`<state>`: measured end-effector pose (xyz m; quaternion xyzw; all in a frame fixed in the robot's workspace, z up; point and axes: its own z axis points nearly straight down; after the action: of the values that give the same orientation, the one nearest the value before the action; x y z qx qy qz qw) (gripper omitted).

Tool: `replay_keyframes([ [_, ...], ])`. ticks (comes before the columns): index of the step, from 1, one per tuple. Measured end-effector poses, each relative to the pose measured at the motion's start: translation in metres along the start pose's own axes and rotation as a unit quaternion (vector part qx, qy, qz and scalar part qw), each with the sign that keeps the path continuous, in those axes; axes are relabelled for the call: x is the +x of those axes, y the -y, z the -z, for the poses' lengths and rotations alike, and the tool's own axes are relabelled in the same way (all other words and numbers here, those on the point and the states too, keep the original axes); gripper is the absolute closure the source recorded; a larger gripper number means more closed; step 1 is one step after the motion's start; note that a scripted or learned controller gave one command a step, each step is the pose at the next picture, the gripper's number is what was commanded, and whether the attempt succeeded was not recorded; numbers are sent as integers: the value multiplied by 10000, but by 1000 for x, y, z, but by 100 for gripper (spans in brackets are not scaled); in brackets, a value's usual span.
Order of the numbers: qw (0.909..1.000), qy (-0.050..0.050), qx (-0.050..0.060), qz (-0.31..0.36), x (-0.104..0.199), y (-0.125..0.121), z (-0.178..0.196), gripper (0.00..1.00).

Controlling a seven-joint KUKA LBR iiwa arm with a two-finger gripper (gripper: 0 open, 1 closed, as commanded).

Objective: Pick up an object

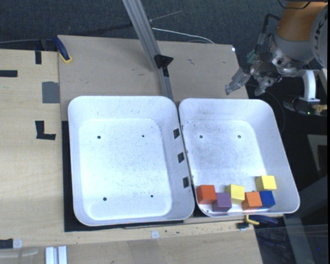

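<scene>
Grey gripper (247, 81) above right bin (275, 125) far corner, fingers spread, 6 blocks (236, 194) at near edge

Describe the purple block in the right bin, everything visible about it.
The purple block is a small, matte cube, possibly painted wood or foam, lying flat on the floor of the right bin, close to its near wall. It sits between the orange block on its left and a yellow block behind and to its right, apparently touching both.

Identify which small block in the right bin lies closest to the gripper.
The yellow cube at the cluster's upper right: it sits farthest up the right white bin, toward the gripper above the rim.
</scene>
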<state>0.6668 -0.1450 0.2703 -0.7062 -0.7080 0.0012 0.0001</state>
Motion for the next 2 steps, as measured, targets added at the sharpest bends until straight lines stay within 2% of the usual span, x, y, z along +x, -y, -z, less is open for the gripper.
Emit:
replay_keyframes([
  [1, 10000, -7, 20, -15, 13, 38, -24, 0],
  [2, 10000, 12, -53, -9, -20, 8, 70, 0],
])
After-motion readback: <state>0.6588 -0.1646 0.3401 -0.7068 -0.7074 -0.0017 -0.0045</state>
